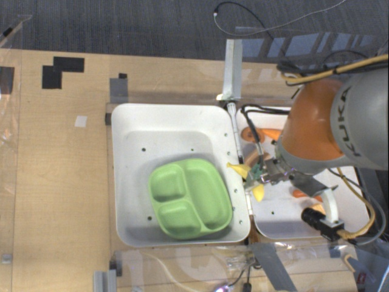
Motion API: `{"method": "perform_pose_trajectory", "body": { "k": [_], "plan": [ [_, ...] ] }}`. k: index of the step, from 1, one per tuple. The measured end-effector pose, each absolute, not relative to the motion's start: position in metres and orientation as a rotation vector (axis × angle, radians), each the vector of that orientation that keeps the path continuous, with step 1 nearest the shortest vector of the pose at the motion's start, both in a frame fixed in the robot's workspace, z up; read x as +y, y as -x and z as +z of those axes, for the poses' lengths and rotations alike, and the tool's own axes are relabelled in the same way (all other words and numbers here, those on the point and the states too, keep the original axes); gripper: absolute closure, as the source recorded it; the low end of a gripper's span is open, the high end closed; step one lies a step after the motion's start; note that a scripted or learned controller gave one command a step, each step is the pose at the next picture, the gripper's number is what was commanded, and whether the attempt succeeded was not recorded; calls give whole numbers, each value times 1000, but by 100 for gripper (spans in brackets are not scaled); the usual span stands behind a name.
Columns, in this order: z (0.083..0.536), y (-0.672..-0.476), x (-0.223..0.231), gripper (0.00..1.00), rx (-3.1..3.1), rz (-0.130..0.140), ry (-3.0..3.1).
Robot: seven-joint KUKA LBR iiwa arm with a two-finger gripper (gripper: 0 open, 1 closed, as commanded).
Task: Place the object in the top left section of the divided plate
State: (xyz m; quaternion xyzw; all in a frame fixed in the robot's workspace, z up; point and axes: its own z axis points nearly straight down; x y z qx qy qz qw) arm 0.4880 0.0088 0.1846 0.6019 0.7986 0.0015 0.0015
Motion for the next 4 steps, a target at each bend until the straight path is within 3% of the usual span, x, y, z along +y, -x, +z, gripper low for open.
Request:
{"method": "perform_pose_trajectory", "body": {
  "k": [1, 2, 3, 4],
  "plan": [
    [185, -488, -41, 100, 2444, 4, -1967],
    [185, -503, -39, 100, 2412, 4, -2007],
    [185, -488, -54, 100, 2596, 3, -1764],
    [170, -530, -110, 100, 2819, 2, -1375]
  ]
}}
